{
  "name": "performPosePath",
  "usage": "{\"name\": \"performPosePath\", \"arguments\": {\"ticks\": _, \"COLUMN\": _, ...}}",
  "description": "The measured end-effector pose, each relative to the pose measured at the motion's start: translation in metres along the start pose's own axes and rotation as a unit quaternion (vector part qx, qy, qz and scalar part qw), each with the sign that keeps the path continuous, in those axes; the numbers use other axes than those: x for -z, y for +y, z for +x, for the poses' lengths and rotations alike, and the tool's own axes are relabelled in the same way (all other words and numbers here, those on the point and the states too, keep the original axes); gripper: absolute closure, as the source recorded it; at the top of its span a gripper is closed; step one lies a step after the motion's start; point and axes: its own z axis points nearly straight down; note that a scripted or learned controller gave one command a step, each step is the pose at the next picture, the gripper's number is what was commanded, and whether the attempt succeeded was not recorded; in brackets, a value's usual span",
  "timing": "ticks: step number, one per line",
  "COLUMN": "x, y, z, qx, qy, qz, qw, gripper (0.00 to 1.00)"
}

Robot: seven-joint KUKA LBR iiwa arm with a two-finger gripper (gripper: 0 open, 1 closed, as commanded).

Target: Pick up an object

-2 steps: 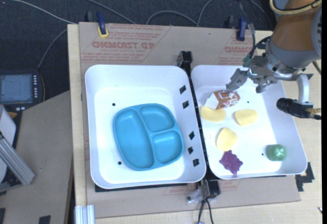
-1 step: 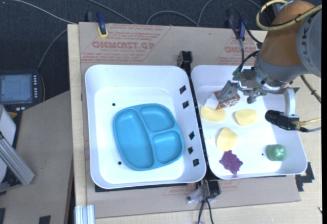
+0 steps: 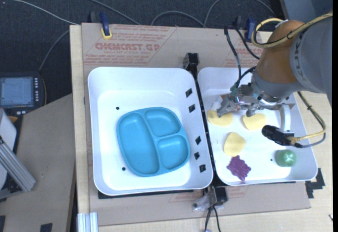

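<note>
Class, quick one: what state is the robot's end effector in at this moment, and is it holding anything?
End effector: low in the right bin, over the yellow pieces; open or closed cannot be told, and no object visibly held.

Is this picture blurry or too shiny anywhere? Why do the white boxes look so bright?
Camera view: even, bright overhead light washes out the white bins, so their walls lose detail. The blue tray stays clear, with a soft sheen. The gripper and its wrist look slightly smeared. The shadows under the yellow pieces are faint.
</note>
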Motion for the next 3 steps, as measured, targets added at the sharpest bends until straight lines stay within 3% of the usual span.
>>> {"name": "performPosePath", "arguments": {"ticks": 1, "x": -0.022, "y": 0.001, "z": 0.0, "qx": 0.0, "qy": -0.001, "qz": -0.003, "qw": 1.0, "gripper": 0.0}}
{"name": "performPosePath", "arguments": {"ticks": 2, "x": -0.008, "y": 0.002, "z": 0.001, "qx": 0.0, "qy": 0.0, "qz": -0.006, "qw": 1.0, "gripper": 1.0}}
{"name": "performPosePath", "arguments": {"ticks": 3, "x": 0.038, "y": -0.004, "z": 0.001, "qx": 0.001, "qy": -0.001, "qz": -0.007, "qw": 1.0, "gripper": 1.0}}
